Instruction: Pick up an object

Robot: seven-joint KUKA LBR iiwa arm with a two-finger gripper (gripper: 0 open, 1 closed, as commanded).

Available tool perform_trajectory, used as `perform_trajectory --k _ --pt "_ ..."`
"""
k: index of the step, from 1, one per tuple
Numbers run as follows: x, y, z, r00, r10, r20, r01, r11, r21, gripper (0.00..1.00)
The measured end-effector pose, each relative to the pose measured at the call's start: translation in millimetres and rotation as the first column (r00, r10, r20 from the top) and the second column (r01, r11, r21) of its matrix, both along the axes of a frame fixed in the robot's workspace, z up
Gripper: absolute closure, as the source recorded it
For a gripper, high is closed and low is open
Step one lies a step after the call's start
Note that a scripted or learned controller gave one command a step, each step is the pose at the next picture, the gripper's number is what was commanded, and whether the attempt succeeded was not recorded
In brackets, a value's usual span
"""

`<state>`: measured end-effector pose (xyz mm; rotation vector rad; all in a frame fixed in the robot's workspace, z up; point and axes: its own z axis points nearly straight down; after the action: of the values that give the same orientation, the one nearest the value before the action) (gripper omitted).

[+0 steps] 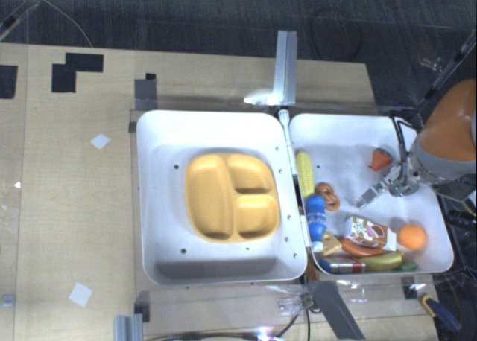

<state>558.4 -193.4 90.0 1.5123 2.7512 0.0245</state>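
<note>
Lying nearest, along the front wall of the right bin [350,142]: a yellow-green banana [385,261] and a red pen [343,266], end to end. Just behind them, a round orange fruit [411,237], smooth and bright, below the gripper [376,192] and a bit to its right. Beside it, a white snack packet [367,232] with a red and yellow picture, lying flat, right under the gripper but apart from it. Left of the packet, a blue bottle [316,213] on its side, white cap toward the front.

Next, a small brown pretzel [327,196], left of the gripper, touching the top of the bottle. Level with it, the gripper itself, silver and low over the bare white floor, on the grey arm [447,150] with the orange band, coming in from the right. Too blurry to tell whether open or closed. Nothing seen in its grasp.

Farther back, a long yellow corn cob [304,173] along the left wall, well left of the gripper. Behind the gripper and near it, a little red strawberry [381,158] with a green top.

Across the middle wall, far left of the gripper, the left bin [153,183] with a yellow divided plate [231,196] in the middle.
</note>
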Motion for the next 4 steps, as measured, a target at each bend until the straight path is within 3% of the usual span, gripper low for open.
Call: perform_trajectory --k 1,2,3,4 --pt "4 -3 14 1.0 0.002 0.018 -0.002 1.0 -0.013 1.0" --pt "5 4 13 1.0 0.01 0.014 -0.01 1.0 -0.003 0.0" --pt "11 -7 53 0.938 0.345 0.0 -0.345 0.938 -0.019 0.0" --pt "18 14 32 0.913 0.408 -0.003 -0.408 0.913 -0.017 0.0"
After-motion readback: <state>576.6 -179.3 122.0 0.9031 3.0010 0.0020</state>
